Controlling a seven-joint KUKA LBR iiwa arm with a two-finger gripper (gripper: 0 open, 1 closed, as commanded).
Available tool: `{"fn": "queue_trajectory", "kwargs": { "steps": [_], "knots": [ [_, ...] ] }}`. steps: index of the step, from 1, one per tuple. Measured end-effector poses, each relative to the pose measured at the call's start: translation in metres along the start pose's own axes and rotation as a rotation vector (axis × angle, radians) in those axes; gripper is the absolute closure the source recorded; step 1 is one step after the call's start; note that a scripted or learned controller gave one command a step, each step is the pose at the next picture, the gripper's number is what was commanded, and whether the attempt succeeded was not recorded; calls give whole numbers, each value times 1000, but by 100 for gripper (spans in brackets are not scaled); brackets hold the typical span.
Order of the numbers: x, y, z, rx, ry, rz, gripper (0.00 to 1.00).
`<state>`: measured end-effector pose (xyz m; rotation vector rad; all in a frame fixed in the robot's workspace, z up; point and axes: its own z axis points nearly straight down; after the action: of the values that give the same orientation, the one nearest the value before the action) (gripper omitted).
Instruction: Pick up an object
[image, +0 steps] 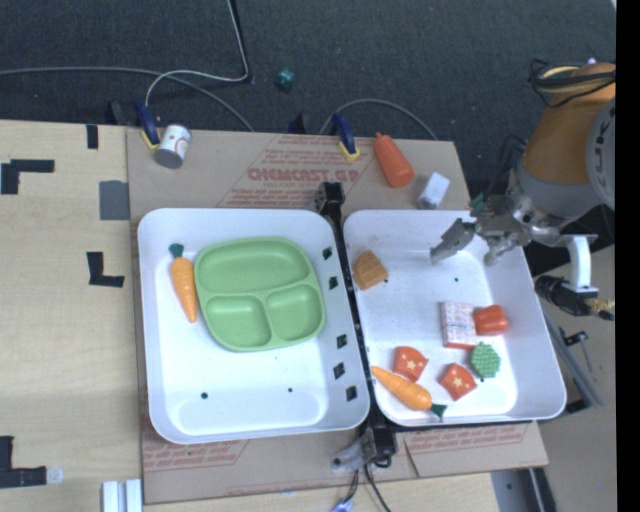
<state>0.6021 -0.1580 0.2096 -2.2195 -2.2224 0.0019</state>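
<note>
A grey arm with an orange band reached in over the right bin (530, 330), its gripper (472, 243) poised above the bin's upper part with fingers spread apart and nothing between them. Below it lay the toy foods: a tan bread piece (369, 270) near the divider, a pink-striped box (458, 324) touching a red piece (491, 321), a green broccoli-like piece (485, 359), two red pieces with pale marks (432, 370) and a carrot (401, 388) at the lower edge. The left bin (160, 330) held a green divided plate (260, 293) with a second carrot (183, 283) just beside it. Both bins sat on brown cardboard (290, 170) over a pale wooden bench (60, 330); dark carpet (400, 50) and cables lay beyond.
</note>
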Motion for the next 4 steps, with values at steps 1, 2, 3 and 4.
{"fn": "queue_trajectory", "kwargs": {
  "steps": [1,2,3,4],
  "knots": [
    [-64,-5,122,-5,-2,0,0],
    [8,-68,123,-4,1,0,0],
    [-45,-45,37,-3,-2,1,0],
    [-65,-84,120,-9,0,0,0]
  ]
}}
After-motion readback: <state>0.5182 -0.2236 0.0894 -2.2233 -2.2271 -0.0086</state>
